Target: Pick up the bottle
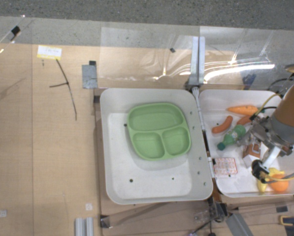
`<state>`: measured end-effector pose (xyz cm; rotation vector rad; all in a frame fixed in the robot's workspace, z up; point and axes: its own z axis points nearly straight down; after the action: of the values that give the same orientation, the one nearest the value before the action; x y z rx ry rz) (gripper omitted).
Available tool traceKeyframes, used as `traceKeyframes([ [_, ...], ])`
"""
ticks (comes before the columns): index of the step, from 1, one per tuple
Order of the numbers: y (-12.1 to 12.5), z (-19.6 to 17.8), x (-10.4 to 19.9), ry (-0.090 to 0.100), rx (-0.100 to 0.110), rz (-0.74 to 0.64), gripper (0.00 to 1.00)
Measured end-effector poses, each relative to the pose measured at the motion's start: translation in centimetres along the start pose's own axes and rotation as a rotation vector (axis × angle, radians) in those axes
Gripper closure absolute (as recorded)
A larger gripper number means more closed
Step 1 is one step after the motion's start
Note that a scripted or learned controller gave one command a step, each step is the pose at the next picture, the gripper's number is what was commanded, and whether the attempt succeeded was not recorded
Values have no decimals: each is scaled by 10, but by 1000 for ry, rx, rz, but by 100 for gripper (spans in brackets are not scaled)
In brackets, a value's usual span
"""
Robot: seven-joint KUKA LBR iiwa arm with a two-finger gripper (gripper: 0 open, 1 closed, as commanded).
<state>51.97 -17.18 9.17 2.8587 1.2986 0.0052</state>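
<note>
Far left on my screen, the tabletop (pixel 38 146) is bare wood. Next comes the left bin (pixel 112 181), holding a green divided plate (pixel 159 132) that has no part in this job.

In the right bin (pixel 211 109), a patterned card (pixel 224 166) lies near the left wall. Just beyond it is the small green bottle (pixel 229 140), on its side, well left of centre. A sausage (pixel 221 125) lies close on its far side and a carrot (pixel 244 110) farther back.

The arm (pixel 289 114) reaches in from the right, with its wrist low over the clutter just right of the bottle. The jaws are lost among cables and a brown packet (pixel 250 150), so I cannot tell whether they are spread or pressed together. I see nothing pinched in them. An orange fruit (pixel 279 185) sits at the near right.

My worry is crowding. If the jaws come down slightly off, they may catch the sausage or the packet instead. The bottle looks round, so a glancing touch could roll it against the bin wall, where there is little room to close on it.
</note>
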Motion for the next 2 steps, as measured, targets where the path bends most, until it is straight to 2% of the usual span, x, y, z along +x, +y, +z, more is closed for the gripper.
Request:
traceKeyframes([
  [1,67,0,69,-2,0,285,0],
  [2,20,-101,110,1,-1,308,0],
])
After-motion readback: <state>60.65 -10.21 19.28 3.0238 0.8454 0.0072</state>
